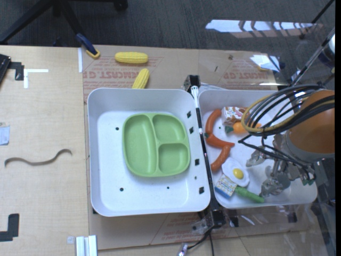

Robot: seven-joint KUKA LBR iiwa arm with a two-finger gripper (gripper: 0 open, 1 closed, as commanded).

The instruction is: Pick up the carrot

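Observation:
The carrot [220,157], an orange tapered piece, lies slanted in the right bin [298,199] near its left wall, just above a toy fried egg [236,173]. My gripper [270,184] hangs low over the front right part of that bin, to the right of the carrot and the egg and apart from both. Cables and the arm's grey and orange body [314,129] hide much of the wrist. A green stick-shaped piece [249,195] lies just left of the gripper's tip.
Two more orange-red sausage shapes [210,122] lie by the right bin's left wall, with a snack packet [233,113], an orange ball [238,126] and a small box [225,186]. The left bin [101,159] holds a green divided plate [157,144]. Two corn cobs [131,58] lie behind the bins.

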